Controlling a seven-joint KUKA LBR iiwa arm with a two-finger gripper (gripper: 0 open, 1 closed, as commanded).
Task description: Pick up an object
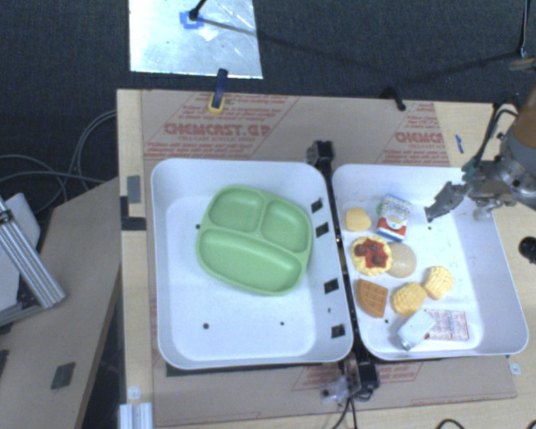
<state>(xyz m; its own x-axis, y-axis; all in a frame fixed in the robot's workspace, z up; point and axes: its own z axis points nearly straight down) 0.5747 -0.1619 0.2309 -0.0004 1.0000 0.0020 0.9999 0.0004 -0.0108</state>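
Grey gripper (438, 206) hovers over the right bin (500, 284), its state not readable from here, with the carton (394, 216) just to its left, the other food items below-left of it, and the green tray (255, 239) in the left bin (174, 239) well apart.
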